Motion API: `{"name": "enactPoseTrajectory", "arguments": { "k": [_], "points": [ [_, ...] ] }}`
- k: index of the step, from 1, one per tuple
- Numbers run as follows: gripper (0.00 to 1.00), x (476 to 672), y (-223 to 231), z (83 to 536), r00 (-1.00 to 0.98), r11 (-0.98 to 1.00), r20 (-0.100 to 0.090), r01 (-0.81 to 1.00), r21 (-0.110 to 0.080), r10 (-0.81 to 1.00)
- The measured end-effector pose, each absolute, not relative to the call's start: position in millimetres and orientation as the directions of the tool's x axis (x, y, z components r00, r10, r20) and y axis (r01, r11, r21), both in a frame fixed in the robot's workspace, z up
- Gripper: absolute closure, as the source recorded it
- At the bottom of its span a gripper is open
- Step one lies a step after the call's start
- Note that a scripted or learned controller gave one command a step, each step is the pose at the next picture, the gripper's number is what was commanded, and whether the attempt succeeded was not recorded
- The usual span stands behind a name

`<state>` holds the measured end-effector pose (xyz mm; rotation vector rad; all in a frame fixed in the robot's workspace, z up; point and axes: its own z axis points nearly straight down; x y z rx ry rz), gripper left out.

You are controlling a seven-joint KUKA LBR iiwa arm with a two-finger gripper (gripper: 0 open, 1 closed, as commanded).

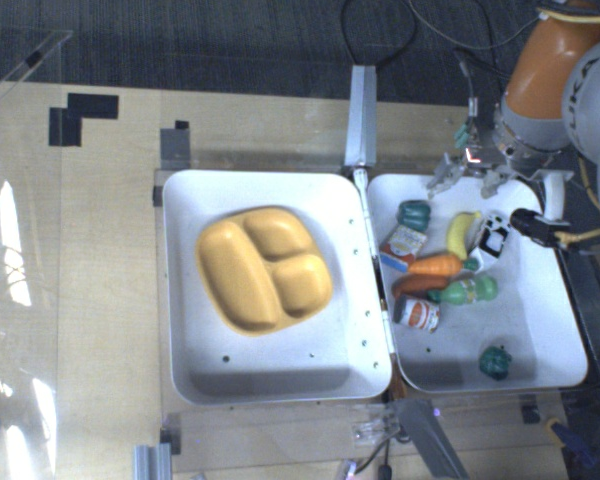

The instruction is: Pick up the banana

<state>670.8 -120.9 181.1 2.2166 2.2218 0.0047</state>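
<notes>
Grey, rounded arm [592,88] at the upper right of the frame, with a glossy orange band [542,63] above the wrist. Below the band, a grey wrist collar tapering toward a pale metallic gripper [470,173] with 2 thin fingers. Small red glint and greenish fittings beside the wrist. Thin black cables looping across the dark floor at the top of the frame.

A robotics lab: 2 white bins [180,268] on a bench [70,268], loose cables [380,13]
</notes>
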Motion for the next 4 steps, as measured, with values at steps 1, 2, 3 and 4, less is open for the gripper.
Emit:
{"name": "enactPoseTrajectory", "arguments": {
  "k": [1,2,3,4],
  "points": [
    [0.00,672.0,-156,89,-0.215,0.215,-0.004,0.977,0.007,0.977],
    [1.00,674.3,-155,98,-0.217,0.217,-0.006,0.976,0.013,0.976],
    [0.00,673.8,-155,97,-0.217,0.217,-0.004,0.976,0.010,0.976],
    [0.00,648.8,-180,86,-0.216,0.216,-0.003,0.976,0.007,0.976]
  ]
}}
